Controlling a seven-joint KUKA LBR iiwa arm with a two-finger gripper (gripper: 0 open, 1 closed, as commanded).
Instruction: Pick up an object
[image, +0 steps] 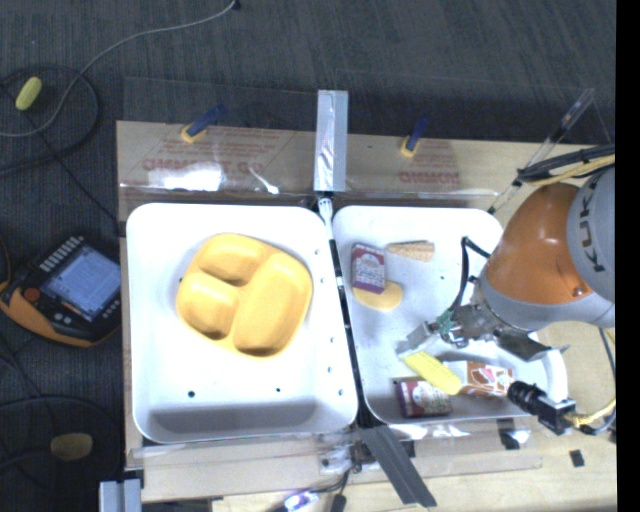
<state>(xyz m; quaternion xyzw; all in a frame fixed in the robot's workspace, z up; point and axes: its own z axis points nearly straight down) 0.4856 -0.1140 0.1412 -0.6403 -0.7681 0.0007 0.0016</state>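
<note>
Hovering low in the right bin (480, 222), the tool (447, 330) has a grip I cannot tell. A yellow bar (433, 371) lies just at its 6 o'clock, a dark can (420, 398) beyond. At 10 o'clock sits a maroon packet (368, 266). Left bin (150, 400) holds a yellow mold (243, 293).

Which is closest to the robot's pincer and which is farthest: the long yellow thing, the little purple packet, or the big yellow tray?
Measured from the pincer in the camera view:
1. Long yellow thing, lying just below the pincer in the right bin.
2. Little purple packet, up near the right bin's left wall.
3. Big yellow tray, over in the left bin.
</note>
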